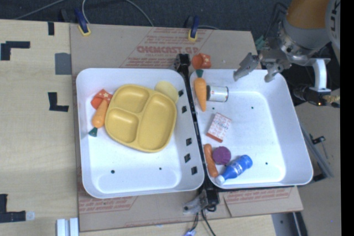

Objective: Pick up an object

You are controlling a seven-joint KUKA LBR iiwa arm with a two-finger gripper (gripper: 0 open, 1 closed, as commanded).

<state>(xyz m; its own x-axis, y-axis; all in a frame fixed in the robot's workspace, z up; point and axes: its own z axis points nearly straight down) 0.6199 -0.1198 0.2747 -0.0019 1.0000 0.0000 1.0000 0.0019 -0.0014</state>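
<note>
The divided plate (pixel 141 118) lies in the left bin (pixel 94 174). The bottle (pixel 235 168) lies at the right bin's (pixel 287 135) near edge, the can (pixel 217 94) near its far-left corner.

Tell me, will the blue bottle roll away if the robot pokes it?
Probably. The blue bottle lies on its side and looks round, so a nudge could roll it. It looks small, likely light plastic, and smooth, so maybe slippery. The purple ball beside it might block it.

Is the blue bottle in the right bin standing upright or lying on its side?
On its side. The blue bottle lies flat on the right bin floor near the front rim, its white cap end pointing toward the front left.
</note>
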